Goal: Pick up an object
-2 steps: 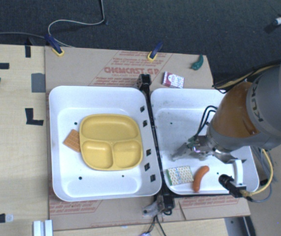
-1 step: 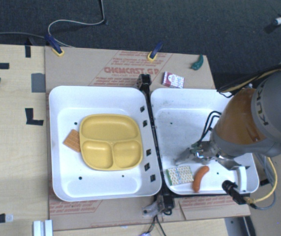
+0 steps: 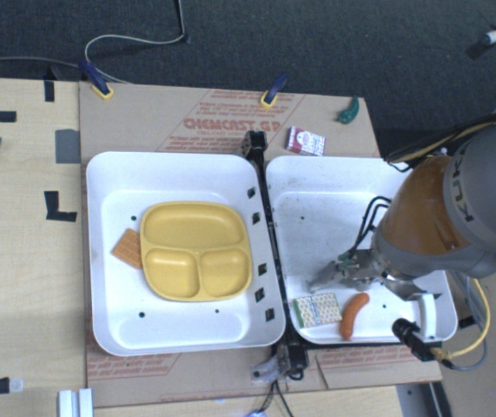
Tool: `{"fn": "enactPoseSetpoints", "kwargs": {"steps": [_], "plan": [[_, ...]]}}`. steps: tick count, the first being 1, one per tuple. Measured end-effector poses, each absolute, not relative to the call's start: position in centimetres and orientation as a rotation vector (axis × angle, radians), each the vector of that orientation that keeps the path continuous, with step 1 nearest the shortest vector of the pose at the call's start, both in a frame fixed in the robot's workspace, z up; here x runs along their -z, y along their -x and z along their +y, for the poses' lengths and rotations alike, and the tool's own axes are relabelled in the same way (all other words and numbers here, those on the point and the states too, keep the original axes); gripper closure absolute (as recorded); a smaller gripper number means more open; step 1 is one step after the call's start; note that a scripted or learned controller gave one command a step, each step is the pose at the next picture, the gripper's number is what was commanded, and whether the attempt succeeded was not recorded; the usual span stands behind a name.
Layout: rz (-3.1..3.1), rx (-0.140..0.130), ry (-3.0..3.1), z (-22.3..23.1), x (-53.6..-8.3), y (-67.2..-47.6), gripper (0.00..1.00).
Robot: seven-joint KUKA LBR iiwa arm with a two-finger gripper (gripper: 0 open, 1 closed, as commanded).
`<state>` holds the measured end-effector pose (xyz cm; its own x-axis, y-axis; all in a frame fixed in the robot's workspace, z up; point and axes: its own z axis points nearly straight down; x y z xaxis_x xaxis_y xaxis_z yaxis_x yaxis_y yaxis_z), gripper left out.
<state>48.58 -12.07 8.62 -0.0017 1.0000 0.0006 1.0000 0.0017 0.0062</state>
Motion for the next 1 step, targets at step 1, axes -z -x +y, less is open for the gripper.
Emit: {"fn": "enactPoseSetpoints", "kwargs": {"steps": [1], "plan": [[2.218,-0.005,-2.217,-9.88,-8.61,-48.54,0.00]]}}
